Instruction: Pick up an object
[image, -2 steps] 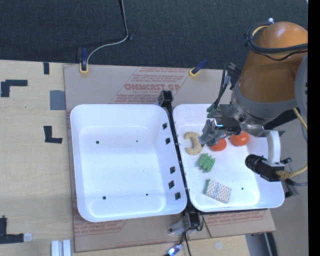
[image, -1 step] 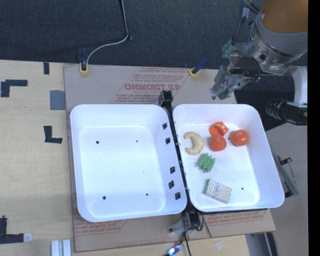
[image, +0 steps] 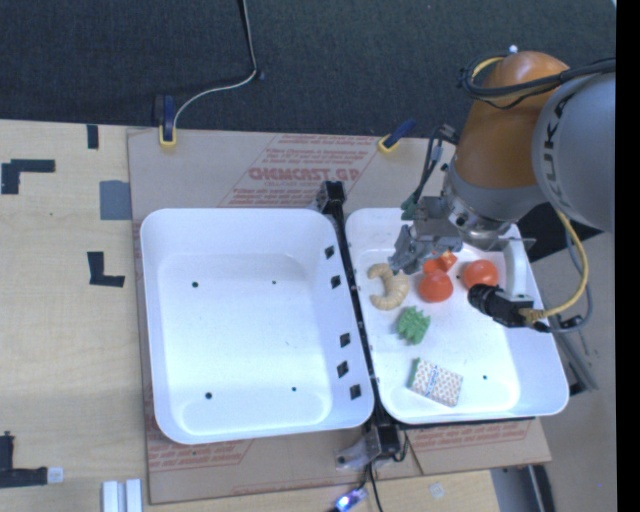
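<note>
Right shallow white bin (image: 530, 380): the grey two-finger gripper (image: 415, 245) hangs over its far half, finger state impossible to tell. Contents: a pale tan curved piece (image: 388, 287) near the left wall, two orange-red round pieces (image: 436, 287) (image: 481, 272) just beside the gripper, a small green leafy piece (image: 412, 324) mid-bin, and a speckled pale rectangular block (image: 436, 382) toward the near edge. Left shallow white bin (image: 240, 320): alongside, touching at the shared rim.
</note>
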